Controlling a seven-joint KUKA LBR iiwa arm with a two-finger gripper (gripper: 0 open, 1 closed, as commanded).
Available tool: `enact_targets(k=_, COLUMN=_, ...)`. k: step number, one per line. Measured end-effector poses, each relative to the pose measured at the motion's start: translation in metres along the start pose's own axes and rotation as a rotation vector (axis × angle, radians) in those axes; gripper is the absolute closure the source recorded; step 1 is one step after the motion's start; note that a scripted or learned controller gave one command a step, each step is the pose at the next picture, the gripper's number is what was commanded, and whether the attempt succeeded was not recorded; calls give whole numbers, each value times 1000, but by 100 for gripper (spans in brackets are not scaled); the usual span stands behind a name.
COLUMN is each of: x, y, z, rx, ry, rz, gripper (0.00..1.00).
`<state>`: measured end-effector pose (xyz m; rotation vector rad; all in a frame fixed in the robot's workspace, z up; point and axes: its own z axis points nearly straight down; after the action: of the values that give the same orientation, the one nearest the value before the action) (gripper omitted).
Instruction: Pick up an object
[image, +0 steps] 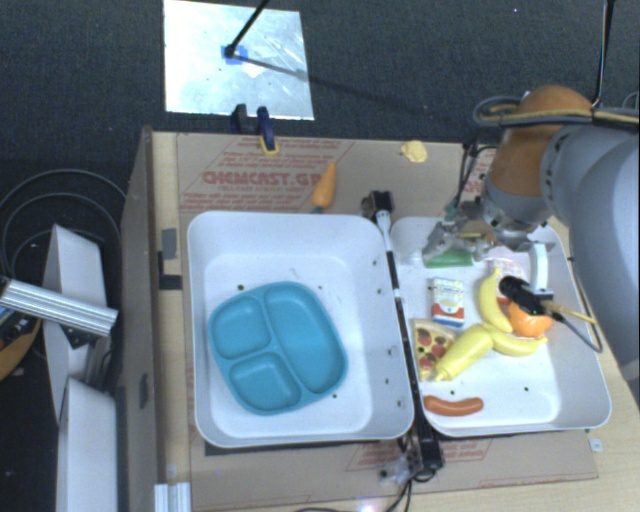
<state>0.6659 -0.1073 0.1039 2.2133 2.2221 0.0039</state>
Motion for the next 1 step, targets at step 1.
enact_targets(k=1, x=-22, y=4, z=18, rx=2, ry=2, rz=3, gripper=0)
